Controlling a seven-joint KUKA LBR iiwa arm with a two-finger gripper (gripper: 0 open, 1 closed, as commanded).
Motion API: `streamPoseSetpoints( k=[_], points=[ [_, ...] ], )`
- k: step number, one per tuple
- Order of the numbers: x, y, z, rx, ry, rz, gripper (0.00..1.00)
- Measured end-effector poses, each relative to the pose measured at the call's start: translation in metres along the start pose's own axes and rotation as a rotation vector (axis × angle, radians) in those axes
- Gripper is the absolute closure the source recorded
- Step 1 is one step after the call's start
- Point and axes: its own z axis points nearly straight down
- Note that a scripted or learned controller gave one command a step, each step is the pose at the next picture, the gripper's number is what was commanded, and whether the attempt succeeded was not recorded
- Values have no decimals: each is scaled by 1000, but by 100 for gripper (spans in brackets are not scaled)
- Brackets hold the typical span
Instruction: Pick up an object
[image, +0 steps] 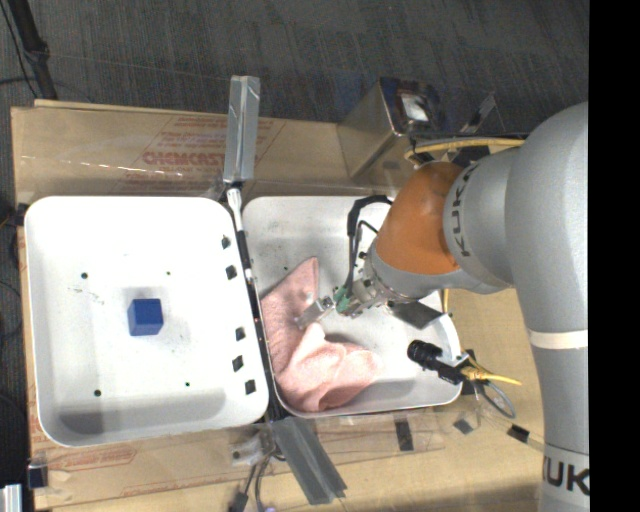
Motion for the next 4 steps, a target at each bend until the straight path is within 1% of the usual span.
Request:
streamPoseSetpoints(
  k=[1,2,3,4],
  points=[
    [25,41,-1,-1,-2,86,0],
    [25,41,-11,0,-2,83,100],
    [25,41,-11,1,-2,83,0],
    [8,84,0,-1,-1,90,0]
  ],
)
